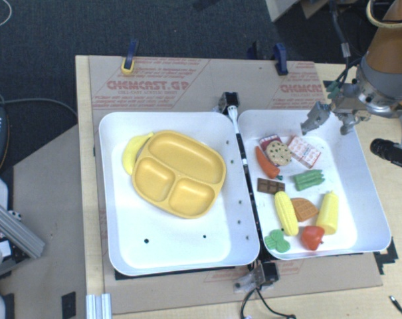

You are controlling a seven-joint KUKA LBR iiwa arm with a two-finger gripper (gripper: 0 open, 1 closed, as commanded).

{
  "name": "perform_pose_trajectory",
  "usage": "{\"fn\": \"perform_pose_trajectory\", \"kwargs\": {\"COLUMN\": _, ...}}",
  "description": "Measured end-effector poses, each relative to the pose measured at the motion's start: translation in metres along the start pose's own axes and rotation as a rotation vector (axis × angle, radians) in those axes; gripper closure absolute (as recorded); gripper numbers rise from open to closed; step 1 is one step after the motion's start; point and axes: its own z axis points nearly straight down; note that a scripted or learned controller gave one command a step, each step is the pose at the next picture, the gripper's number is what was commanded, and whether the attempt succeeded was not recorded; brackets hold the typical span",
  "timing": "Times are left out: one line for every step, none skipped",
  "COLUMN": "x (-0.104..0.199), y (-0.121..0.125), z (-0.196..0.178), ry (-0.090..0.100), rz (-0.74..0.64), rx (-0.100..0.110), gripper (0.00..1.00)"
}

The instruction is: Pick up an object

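Note:
The right bin (360, 178) holds several toy foods. Among them are a cookie (278, 153), a red-and-white packet (304, 151), an orange carrot (267, 162), green beans (308, 179), a brown chocolate piece (270, 186), a corn cob (286, 212), a yellow bottle-like piece (328, 212), a red pepper (311, 237) and a green leafy piece (278, 241). My gripper (331, 120) hangs open over the bin's far right part, above and right of the packet. Nothing sits between its fingers.
The left bin (114, 198) carries a yellow divided tray (179, 173) lying on a yellow plate (131, 153). Two clamps, one yellow (128, 62) and one blue (279, 56), grip the board's far edge. A black divider (242, 171) runs between the bins.

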Motion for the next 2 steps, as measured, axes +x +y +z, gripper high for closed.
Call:
{"fn": "perform_pose_trajectory", "kwargs": {"x": 0.0, "y": 0.002, "z": -0.007, "ry": -0.002, "rz": -0.002, "rx": -0.013, "gripper": 0.0}}
{"fn": "perform_pose_trajectory", "kwargs": {"x": 0.0, "y": 0.004, "z": 0.056, "ry": -0.001, "rz": -0.002, "rx": -0.007, "gripper": 0.0}}
